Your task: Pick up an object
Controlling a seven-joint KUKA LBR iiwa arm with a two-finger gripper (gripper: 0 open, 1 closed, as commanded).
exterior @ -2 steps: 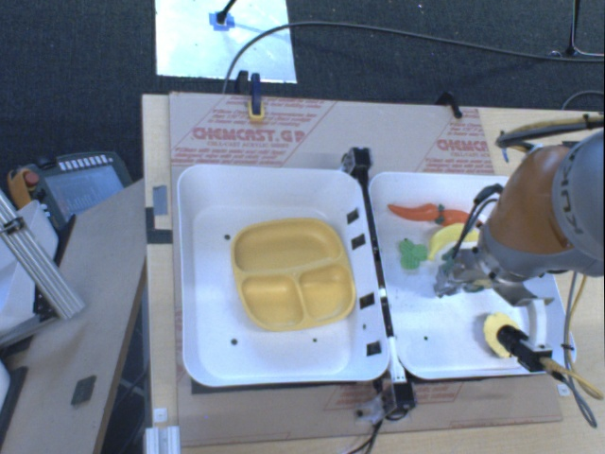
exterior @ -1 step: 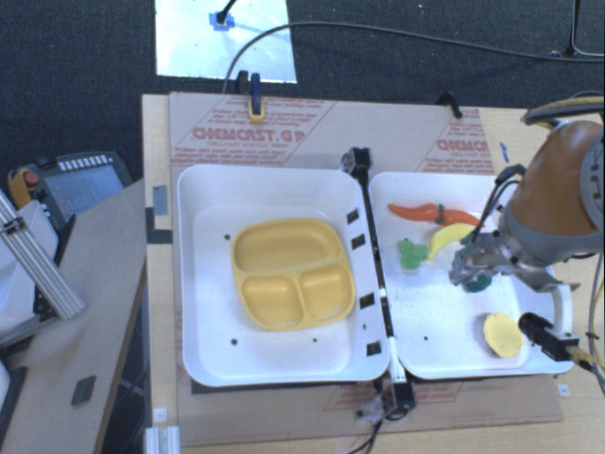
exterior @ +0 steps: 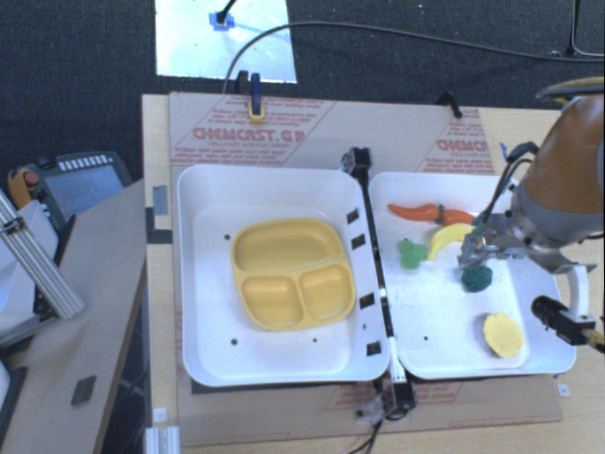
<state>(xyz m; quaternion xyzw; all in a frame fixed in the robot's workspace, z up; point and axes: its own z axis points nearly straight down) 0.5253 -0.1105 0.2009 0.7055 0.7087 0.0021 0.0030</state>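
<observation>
My gripper hangs low over the right bin, directly above a dark green broccoli piece. Just left of it lies a yellow banana, and behind that an orange carrot. A small green leafy toy sits left of the banana. A yellow lemon-like piece rests near the bin's front right corner. The gripper's tips sit just above the broccoli, and I see nothing gripped between them.
The left bin holds a yellow three-compartment tray. A black divider strip runs between the bins. The arm's grey and orange body covers the right bin's far right edge.
</observation>
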